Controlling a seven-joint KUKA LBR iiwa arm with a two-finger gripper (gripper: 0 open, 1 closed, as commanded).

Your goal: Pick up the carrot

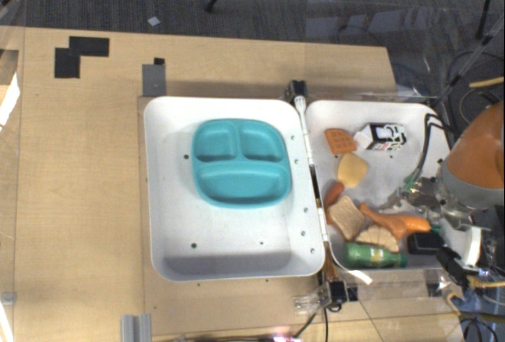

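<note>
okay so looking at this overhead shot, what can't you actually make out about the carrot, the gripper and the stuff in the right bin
- Gripper: in the camera view it sits low over the carrot, too small and cluttered to show whether it grips it.
- Carrot: its right end is hidden under the gripper.
- Green bottle: label too small to read.
- Black and white item at the right bin's far end: too blurred to identify.
- Arm: cut off by the right edge.

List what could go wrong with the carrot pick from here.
1. The carrot lies packed among other food: bread slices on its left and a green bottle just below. Descending fingers might strike or grab a neighbour instead.
2. The carrot sits close to the right bin's lower right corner, so the gripper may bump the wall.
3. It rests tilted on other items and could roll or slip away when touched.
</note>
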